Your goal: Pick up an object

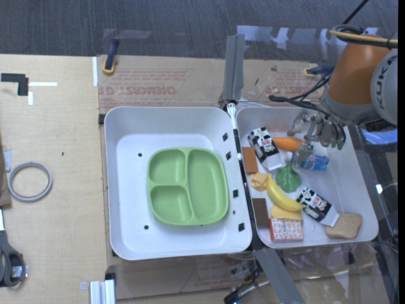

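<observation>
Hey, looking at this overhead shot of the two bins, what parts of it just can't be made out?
- End effector, camera view: whether it grips anything; blurred, wrist above covers it.
- Blue item under it: identity unclear, partly covered.
- Carrot: its right end is hidden behind the end effector.
- Print on the two cow-patterned cartons: too small to read.
- Scissors: cut off by the left edge.

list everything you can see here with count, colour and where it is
bins: 2, white, side by side on the bench
divided plate: 1, green, left bin
banana: 1, yellow, right bin centre
carrot: 1, orange, right bin, far side
cow-print cartons: 2, black and white, right bin
red box: 1, right bin, near edge
bread slice: 1, tan, right bin, near right corner
tape roll: 1, grey, bench left
gripper: 1, metal, over right bin
</observation>
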Robot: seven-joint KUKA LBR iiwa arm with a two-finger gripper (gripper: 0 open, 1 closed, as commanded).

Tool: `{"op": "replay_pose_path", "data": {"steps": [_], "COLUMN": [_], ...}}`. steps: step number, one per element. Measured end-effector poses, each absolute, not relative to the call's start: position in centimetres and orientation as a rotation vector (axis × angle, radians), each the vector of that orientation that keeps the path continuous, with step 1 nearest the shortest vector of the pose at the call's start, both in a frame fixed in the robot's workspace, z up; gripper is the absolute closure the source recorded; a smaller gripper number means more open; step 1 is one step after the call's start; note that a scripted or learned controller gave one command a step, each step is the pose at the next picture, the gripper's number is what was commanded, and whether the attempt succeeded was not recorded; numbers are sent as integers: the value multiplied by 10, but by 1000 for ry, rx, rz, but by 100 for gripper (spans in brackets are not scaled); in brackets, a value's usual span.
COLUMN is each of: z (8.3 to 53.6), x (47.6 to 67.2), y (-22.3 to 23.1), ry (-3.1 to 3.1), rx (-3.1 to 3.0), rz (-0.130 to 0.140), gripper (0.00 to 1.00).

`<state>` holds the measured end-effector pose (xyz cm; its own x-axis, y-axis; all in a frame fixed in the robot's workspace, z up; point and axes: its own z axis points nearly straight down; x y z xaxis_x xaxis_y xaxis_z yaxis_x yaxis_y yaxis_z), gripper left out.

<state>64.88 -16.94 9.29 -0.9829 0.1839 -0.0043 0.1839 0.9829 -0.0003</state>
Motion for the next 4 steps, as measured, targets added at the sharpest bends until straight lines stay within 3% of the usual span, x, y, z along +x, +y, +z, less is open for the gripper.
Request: {"op": "replay_pose_path", "data": {"steps": [1, 2, 3, 4], "z": [114, 100, 93, 192], "x": [656, 625, 652, 654], "y": [-168, -120, -110, -42], "ry": [3101, 3030, 2821, 2518], "rx": [280, 816, 1374, 1877], "rz": [-5, -1, -1, -3], "gripper": [100, 100, 100, 100]}}
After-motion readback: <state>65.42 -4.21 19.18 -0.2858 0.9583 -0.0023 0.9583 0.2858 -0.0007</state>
